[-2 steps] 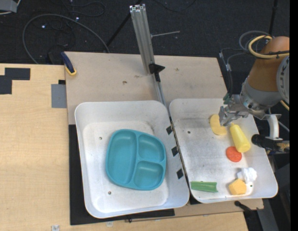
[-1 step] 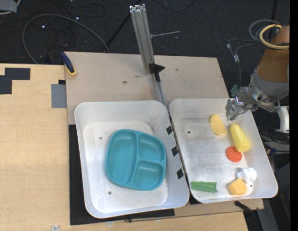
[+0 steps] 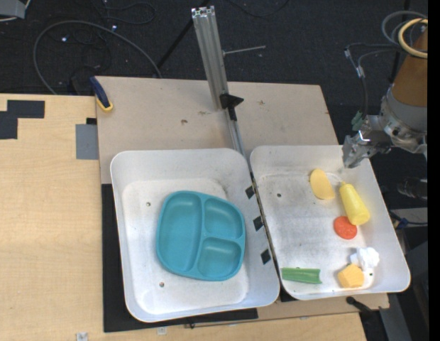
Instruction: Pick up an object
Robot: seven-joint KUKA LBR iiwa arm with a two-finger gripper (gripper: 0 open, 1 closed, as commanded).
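The likeliest pick is the yellow cylinder [image 3: 353,202], lying on its side at about 2 o'clock in the right bin [image 3: 298,261], slanted from upper left to lower right. It looks like a light, stiff plastic toy with a smooth skin that could slip or roll; I would close across its short width near the middle, not along its length. Just beside it at 9 o'clock lies a pale yellow rounded piece [image 3: 321,184], and close at its 7 o'clock a red-orange round piece [image 3: 345,227], so there is little room on that side. Further down the bin, at about 5 o'clock, sit an orange block [image 3: 351,276] and a small white object [image 3: 368,256]; a green flat piece [image 3: 301,275] lies at 6 o'clock. The left bin [image 3: 135,261] holds a teal divided plate [image 3: 201,236].

The gripper [image 3: 356,150] hangs at the right bin's 1 o'clock rim, above and slightly away from the cylinder, the arm reaching in from 3 o'clock with the wrist pointed down. It holds nothing; how far its fingers are parted I cannot tell
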